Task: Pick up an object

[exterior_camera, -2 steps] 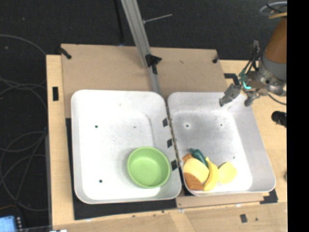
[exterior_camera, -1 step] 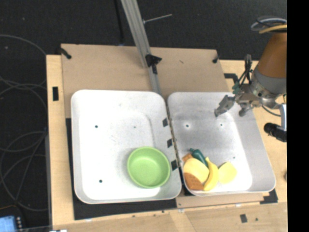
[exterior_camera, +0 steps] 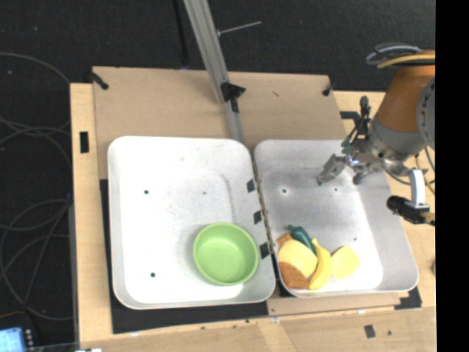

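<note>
Robot lab: bench (exterior_camera: pixel 183 101), twin bins (exterior_camera: pixel 168 174).

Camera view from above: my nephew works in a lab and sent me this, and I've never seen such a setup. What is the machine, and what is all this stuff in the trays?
You are looking down at a slant from one fixed camera onto a bench. The grey and orange thing coming in from the picture's right is a robot arm. Its grasping part, the end effector, hangs above the right tray, with nothing between its fingers. Its job is to pick something up.

Two shallow white trays sit side by side. The left tray holds a green bowl. Near the front of the right tray lies a small heap of toy food: a banana, a yellow lump and a few pieces I cannot identify.
</note>
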`<state>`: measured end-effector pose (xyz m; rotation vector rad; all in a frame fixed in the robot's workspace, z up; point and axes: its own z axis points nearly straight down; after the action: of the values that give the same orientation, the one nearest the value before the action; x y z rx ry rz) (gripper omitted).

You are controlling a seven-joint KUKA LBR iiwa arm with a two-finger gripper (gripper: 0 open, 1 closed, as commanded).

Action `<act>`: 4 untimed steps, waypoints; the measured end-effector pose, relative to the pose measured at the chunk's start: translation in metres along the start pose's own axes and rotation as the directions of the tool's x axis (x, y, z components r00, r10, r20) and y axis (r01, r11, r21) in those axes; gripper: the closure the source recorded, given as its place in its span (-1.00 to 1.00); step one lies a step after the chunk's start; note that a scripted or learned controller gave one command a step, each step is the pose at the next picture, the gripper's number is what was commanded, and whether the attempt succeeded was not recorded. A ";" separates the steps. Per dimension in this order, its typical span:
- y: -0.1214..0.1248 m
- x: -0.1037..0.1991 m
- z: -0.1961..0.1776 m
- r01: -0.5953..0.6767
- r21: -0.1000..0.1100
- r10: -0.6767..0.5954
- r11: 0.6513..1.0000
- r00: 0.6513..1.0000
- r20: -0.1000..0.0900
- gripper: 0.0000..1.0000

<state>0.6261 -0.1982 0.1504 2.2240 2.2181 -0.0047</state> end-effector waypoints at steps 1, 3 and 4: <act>-0.001 -0.001 0.052 0.000 0.002 0.000 1.000 1.000 0.000 -1.00; 0.002 -0.003 -0.007 0.000 -0.008 0.000 1.000 1.000 -0.002 1.00; 0.004 0.001 -0.070 0.006 -0.010 -0.006 1.000 1.000 -0.001 1.00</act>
<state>0.6302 -0.1972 0.2206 2.2131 2.2199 0.0067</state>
